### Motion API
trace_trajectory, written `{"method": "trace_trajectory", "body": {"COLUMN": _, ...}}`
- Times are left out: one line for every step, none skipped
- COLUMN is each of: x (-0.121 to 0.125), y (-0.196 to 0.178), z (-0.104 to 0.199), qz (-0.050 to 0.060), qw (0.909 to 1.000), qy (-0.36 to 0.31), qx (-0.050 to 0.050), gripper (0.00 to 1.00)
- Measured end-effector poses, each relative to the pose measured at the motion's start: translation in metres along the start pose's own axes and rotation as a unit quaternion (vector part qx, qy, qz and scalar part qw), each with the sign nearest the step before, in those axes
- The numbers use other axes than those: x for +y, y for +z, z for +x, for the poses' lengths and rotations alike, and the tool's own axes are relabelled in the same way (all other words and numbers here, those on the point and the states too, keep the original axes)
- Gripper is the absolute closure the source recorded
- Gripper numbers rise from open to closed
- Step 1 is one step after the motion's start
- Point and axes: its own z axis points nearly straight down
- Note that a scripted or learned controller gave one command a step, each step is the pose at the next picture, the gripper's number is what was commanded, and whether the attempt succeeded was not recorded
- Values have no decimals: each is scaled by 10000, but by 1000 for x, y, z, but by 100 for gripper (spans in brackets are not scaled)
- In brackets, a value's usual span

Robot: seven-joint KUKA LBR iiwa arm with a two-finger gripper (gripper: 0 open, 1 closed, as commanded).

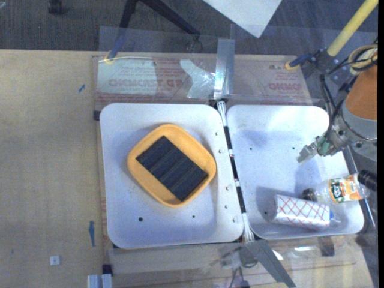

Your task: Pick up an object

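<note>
wooden table (42, 161), light tan, carrying two shallow white bins side by side, with a clear plastic sheet taped along the far edge and office chair legs (120, 5) on the dark floor beyond. left bin (120, 221): one yellow-orange square dish (171, 164) with rounded corners, lying flat near the middle, turned at an angle, with a dark ribbed insert in its well. right bin (270, 131): one white cylinder with a red lattice pattern (302, 211), lying on its side near the front wall; one small clear bottle (336, 191) with a dark cap and a green-and-orange label, lying on its side just beside the cylinder, at the bin's right rim. claw (312, 150): at the right bin's right side, above its floor, apart from both items; nothing seen between its fingers; open or closed cannot be told.
</note>
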Motion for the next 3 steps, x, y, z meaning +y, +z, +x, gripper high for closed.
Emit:
{"method": "trace_trajectory", "body": {"x": 0, "y": 0, "z": 0, "qz": 1, "qw": 10000, "qy": -1, "qx": 1, "gripper": 0}}
{"method": "trace_trajectory", "body": {"x": -37, "y": 40, "z": -39, "qz": 17, "qw": 9996, "qy": 278, "qx": 18, "gripper": 0}}
{"method": "trace_trajectory", "body": {"x": 28, "y": 111, "z": -10, "qz": -16, "qw": 9877, "qy": -1565, "qx": -11, "gripper": 0}}
